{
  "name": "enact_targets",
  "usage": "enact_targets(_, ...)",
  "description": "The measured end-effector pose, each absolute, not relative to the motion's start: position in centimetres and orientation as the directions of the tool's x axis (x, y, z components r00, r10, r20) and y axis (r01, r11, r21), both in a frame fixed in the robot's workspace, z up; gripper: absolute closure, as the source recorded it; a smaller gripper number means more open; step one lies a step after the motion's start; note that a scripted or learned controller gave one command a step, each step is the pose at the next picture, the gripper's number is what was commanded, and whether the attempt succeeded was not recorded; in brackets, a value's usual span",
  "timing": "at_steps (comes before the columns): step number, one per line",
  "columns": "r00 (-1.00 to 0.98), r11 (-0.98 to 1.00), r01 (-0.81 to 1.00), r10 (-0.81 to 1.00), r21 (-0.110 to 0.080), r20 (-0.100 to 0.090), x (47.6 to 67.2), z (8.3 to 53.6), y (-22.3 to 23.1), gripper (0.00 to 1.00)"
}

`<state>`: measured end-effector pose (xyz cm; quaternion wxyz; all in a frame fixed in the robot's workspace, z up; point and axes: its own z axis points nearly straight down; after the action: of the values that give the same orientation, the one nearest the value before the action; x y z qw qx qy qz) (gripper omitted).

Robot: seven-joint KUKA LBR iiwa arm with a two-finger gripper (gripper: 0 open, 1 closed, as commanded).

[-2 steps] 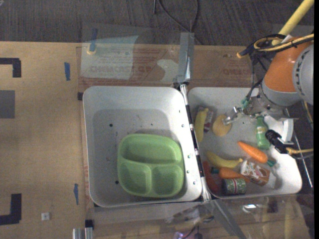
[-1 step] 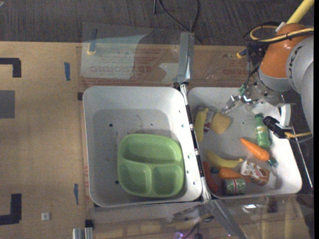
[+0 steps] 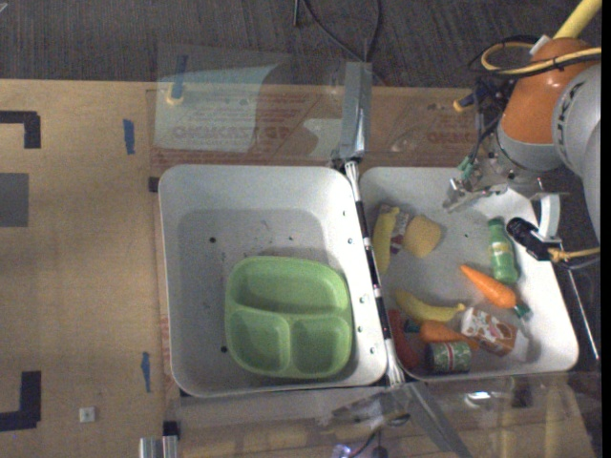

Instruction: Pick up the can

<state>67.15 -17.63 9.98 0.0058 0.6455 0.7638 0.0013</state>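
The can (image 3: 449, 356) lies on its side at the right bin's (image 3: 565, 356) near edge; the gripper (image 3: 474, 187) hovers over that bin's far end, well apart, finger state unclear

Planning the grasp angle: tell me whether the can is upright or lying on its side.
On its side. The can shows its long flank, ends pointing left and right, at the right bin's near edge.

Robot lab: taped bench (image 3: 86, 256), cabled arm (image 3: 549, 113)
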Motion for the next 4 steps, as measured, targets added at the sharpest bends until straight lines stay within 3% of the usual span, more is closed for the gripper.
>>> enact_targets(1,-0.173,0.173,0.985,0.985,0.005,-0.004,66.8,12.0,-20.7,1.00)
enact_targets(2,-0.082,0.082,0.997,0.997,0.001,0.000,66.7,9.7,-18.1,1.00)
enact_targets(3,-0.051,0.051,0.999,0.999,0.005,-0.003,66.8,12.2,-21.9,1.00)
enact_targets(4,-0.114,0.114,0.993,0.993,0.003,-0.002,66.9,8.9,-22.0,1.00)
